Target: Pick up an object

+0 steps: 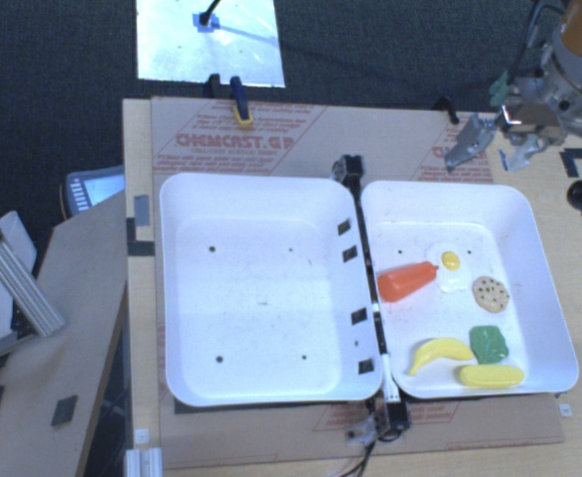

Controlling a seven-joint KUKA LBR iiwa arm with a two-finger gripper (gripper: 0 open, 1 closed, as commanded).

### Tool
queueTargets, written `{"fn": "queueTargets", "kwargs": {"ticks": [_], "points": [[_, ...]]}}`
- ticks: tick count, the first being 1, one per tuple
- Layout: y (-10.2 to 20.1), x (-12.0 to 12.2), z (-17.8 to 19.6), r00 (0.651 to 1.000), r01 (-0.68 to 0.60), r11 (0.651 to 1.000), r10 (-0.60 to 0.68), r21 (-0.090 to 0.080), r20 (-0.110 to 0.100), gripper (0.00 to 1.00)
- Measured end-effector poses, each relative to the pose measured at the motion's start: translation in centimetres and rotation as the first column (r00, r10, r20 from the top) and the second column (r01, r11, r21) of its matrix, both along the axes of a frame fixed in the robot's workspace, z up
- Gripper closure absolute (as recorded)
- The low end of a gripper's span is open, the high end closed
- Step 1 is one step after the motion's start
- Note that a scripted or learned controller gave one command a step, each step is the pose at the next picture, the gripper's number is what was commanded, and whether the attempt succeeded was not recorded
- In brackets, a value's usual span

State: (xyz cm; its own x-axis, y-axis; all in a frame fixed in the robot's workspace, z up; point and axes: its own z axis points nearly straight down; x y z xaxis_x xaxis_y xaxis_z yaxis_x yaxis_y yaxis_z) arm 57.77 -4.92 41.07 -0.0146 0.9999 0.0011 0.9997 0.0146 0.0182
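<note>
**Pincer hanging past the right bin, carrot waiting inside**

The carrot (407, 281) is lying in the right bin (529, 227), close to the divider between the 2 bins, and it looks like the easiest pick. Its long axis is running roughly left to right with a slight tilt: the thick orange end is pointing left toward the divider, and the narrow end is rising toward the fried egg (449, 263), which is sitting just beside its tip. To do this step well, the pincer (467, 145) should be coming down over the carrot's thick middle with its closing line set across that long axis, staying away from the egg and the bin wall.

Nearer the front, a cookie (490, 293) is resting right of the egg, a green pepper (489, 343) is sitting below it, a banana (440, 353) is curving toward the pepper, and a yellow corn cob (491, 375) is lying just beside the front rim. These are crowding each other, so grasping there would likely be harder.

The pincer is hovering above the tabletop (301, 137) beyond the right bin's far rim, well apart from every object, holding nothing. I cannot tell how it is set.

The left bin (261, 296) is sitting beside it.
</note>
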Motion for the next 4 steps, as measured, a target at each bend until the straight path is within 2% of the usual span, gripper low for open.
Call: {"fn": "queueTargets", "kwargs": {"ticks": [1,2,3,4], "points": [[-0.6,-0.1,0.3,1.000,0.006,1.000,-0.006,-0.003,-0.011,1.00],[5.3,-6.1,10.2,1.000,0.003,1.000,-0.003,0.001,-0.008,1.00],[12.2,-9.2,10.5,1.000,0.003,1.000,-0.003,0.001,-0.014,1.00],[16.0,-9.1,12.5,1.000,0.008,1.000,-0.008,0.000,-0.014,1.00]]}}
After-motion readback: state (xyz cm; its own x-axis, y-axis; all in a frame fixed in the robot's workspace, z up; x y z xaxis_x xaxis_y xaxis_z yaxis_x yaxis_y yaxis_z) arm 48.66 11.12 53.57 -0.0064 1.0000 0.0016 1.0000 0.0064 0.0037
